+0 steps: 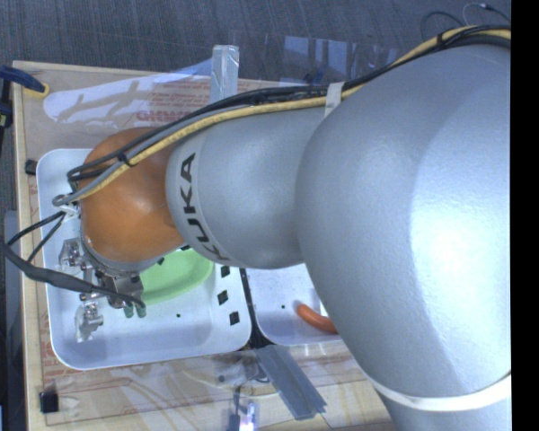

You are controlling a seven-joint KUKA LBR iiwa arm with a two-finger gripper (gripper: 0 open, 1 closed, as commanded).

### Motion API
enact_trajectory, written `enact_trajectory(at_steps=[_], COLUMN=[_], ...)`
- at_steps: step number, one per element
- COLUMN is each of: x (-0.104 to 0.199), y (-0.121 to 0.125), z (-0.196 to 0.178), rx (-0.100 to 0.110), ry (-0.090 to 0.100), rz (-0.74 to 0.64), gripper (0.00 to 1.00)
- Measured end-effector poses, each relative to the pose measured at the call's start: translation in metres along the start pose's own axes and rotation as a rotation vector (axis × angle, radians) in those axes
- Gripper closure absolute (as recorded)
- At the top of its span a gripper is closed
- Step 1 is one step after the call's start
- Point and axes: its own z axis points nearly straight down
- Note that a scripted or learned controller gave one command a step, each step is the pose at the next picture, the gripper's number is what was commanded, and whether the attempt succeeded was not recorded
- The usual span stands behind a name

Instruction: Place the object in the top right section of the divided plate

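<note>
The grey arm with its orange band [126, 209] covers most of the view and reaches over the left bin [61, 335]. My gripper [119, 302] hangs low in that bin, just left of the green divided plate [187, 275]. A curved slice of the plate's rim and inside shows beneath the wrist; its sections are hidden by the arm. An orange object [313, 317] lies in the right bin [283, 329], partly behind the arm.
Loose cables [36, 259] trail from the wrist over the left bin's left edge. A blue clamp [22, 79] grips the bench's far left corner. A clear plastic sheet [135, 104] lies behind the bins. A metal strip [287, 380] sits at the front.
</note>
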Motion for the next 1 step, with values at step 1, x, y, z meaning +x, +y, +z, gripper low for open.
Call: enact_trajectory(at_steps=[1], x=[-0.0003], y=[-0.0013], z=[0.0331], rx=[0.001], ry=[0.001], rz=[-0.047], gripper=[0.00])
